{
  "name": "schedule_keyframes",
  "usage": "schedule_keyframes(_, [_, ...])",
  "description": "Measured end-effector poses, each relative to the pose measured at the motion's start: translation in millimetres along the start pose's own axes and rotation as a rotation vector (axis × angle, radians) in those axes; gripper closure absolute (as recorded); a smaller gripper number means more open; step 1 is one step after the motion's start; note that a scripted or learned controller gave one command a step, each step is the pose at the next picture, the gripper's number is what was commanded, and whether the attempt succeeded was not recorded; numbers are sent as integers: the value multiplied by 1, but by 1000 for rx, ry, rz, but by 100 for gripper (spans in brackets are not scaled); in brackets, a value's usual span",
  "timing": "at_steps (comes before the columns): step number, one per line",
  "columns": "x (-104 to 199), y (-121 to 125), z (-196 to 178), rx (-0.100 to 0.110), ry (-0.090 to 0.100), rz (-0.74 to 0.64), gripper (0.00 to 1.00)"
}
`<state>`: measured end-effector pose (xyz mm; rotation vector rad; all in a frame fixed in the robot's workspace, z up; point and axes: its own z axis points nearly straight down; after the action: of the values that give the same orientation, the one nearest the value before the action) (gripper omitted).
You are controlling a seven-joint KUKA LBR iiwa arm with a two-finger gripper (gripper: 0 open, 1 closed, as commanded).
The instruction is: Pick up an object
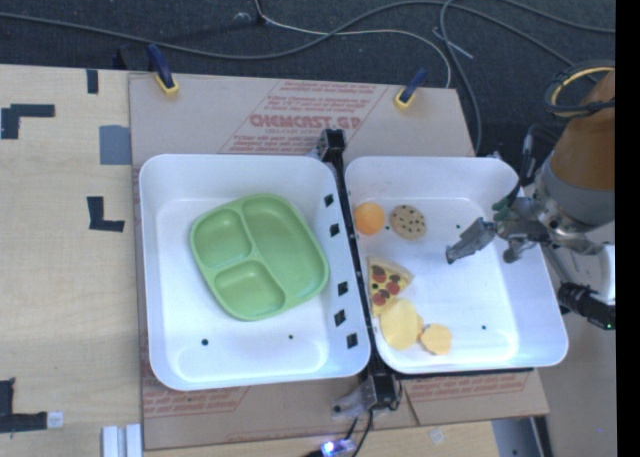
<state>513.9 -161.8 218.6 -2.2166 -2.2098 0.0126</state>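
The right bin (500,340) holds several toy foods. An orange ball (369,218) and a brown cookie (407,221) lie at its far left. A pizza slice (386,281) sits below them, then a yellow piece (400,324) and a small orange-yellow round (436,339) near the front. My gripper (490,245) hangs over the right half of this bin, to the right of the cookie and apart from every item. Its two fingers are open, with nothing between them.
The left bin (170,345) carries a green divided plate (259,255). Black clips (342,285) line the wall between the bins. Both bins rest on a cardboard sheet (300,110) held by two clamps. Cables run across the dark floor behind.
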Motion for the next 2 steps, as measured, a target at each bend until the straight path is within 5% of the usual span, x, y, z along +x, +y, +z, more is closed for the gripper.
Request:
schedule_keyframes(1, [0, 3, -6, -12, -2, -4, 0])
schedule_keyframes(2, [9, -4, 48, -7, -1, -4, 0])
